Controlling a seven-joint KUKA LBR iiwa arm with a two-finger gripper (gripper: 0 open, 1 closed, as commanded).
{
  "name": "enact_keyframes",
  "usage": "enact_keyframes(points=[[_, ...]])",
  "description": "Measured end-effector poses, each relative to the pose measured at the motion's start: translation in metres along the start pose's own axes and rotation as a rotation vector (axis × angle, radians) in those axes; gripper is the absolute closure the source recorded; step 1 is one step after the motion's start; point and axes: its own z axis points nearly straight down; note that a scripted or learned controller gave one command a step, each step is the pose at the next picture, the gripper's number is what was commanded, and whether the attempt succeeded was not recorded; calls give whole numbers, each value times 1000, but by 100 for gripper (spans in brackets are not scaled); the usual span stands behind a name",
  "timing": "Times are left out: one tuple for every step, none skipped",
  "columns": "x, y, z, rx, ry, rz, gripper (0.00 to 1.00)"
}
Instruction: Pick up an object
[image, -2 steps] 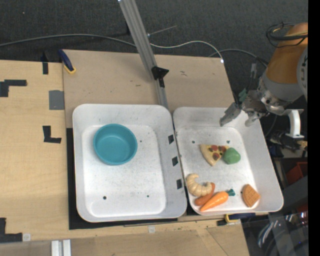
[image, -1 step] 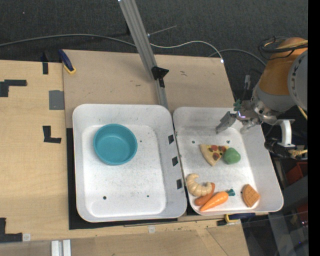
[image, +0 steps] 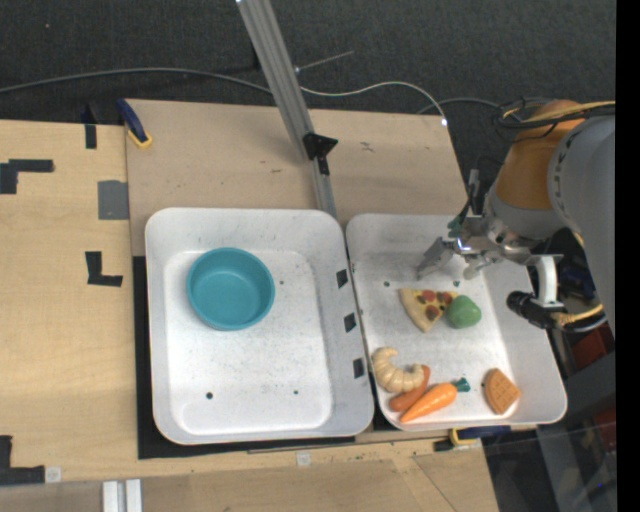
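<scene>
Bench: tan wooden board (image: 230, 150) on dark carpet, black tape marks at left, slanted grey metal pole (image: 285, 85). Left shallow white bin (image: 250, 390) holds a teal plastic bowl (image: 231, 288). Right shallow white bin (image: 380, 250) holds a pizza-slice toy (image: 426, 306), green round toy (image: 463, 313), orange carrot (image: 432, 401), croissant (image: 398, 372), brown cracker (image: 500, 390). Two-finger gripper (image: 455, 262) sits low over the right bin's upper part, just above the pizza slice; jaws spread apart, nothing between them.

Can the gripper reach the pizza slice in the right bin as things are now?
Probably yes. The gripper hangs just above the pizza slice, which lies with its top uncovered. The green ball touches its right side and may crowd one finger.
</scene>
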Motion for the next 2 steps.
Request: enact_keyframes(points=[[0, 1, -14, -5, 0, -2, 100], [11, 2, -63, -10, -1, 0, 100]])
